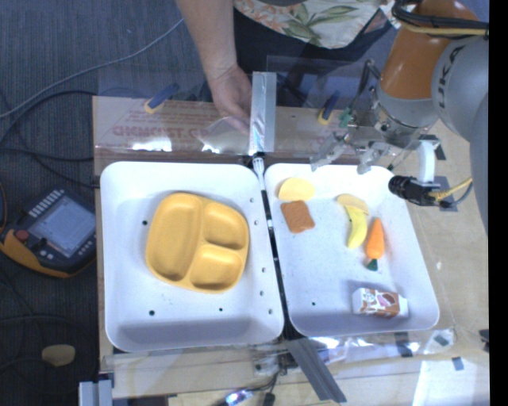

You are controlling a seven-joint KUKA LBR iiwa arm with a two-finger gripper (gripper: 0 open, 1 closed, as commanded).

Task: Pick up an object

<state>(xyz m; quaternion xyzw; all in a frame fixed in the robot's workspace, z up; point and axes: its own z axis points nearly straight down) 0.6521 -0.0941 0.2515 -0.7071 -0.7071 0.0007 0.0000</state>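
Two shallow white plastic bins sit side by side: the left bin (119, 238) holds a mustard-yellow three-compartment tray (198, 240), the right bin (333, 277) several coloured pieces. Near the right bin's far edge lies a pale yellow round disc (295, 189), and just beside it a tan-orange square biscuit-like piece (298, 216). Toward its right edge lie a yellow banana (355, 222) and an orange carrot with a green tip (375, 242). By the near right corner lies a small carton, white with brown print (379, 302). The arm is grey with an orange band (417, 55), the gripper (349, 158) metallic grey. A hand (232, 91) reaches from a floral-patterned shirt (317, 16)
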